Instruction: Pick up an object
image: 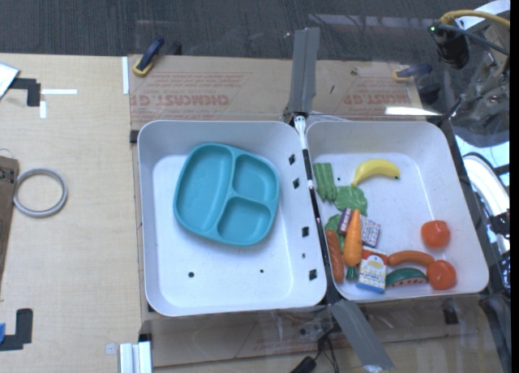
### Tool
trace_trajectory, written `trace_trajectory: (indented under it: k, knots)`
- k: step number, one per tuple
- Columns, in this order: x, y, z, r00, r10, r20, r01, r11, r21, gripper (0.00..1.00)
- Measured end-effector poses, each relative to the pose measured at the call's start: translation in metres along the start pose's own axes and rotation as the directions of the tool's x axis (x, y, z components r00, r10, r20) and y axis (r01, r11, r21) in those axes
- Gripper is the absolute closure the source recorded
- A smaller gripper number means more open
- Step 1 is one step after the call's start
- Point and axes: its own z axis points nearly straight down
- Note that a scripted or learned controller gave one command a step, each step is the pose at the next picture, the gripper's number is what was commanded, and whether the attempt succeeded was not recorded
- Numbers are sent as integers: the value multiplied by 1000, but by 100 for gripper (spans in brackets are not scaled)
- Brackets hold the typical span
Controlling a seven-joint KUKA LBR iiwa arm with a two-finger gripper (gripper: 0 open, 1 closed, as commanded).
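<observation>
Camera view, looking down on both bins. At the upper right I see the grey arm's end hardware with its yellow cable, the gripper point(474, 79) lying outside the far corner of the right-hand shallow white bin point(454, 177). I cannot tell from here whether the tool is spread or pressed together, and I see nothing held in it.

(a) The left-hand shallow white bin point(162, 266) holds a teal plastic plate with three compartments point(227, 205), lying flat near the bin's middle.

(b) The candidate objects for picking all lie in the right-hand bin:
- a yellow toy banana point(377, 170) lies alone toward the far wall;
- green toy leaves point(350, 199) lie near the divider;
- an orange toy carrot point(353, 240) lies just below the leaves, touching its neighbours;
- a small white printed carton point(371, 274) lies at the near wall;
- an orange toy sausage point(409, 258) lies beside the carton;
- two round orange-red toy fruits lie at point(435, 233) and point(442, 274), the nearer one close to the sausage's end.

(c) On the wooden bench, well left of the bins, I note a grey roll of tape point(38, 192).
</observation>
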Motion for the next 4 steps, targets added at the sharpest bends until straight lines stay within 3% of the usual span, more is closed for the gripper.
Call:
trace_trajectory:
  k: [1,2,3,4]
  knots:
    - [-59,43,0,1000,-15,2,15,1000,1,100]
    - [-21,6,0,1000,-1,0,1,1000,0,100]
    - [-69,112,1,1000,-2,1,2,1000,0,100]
    - [-75,110,1,1000,-3,2,3,1000,1,100]
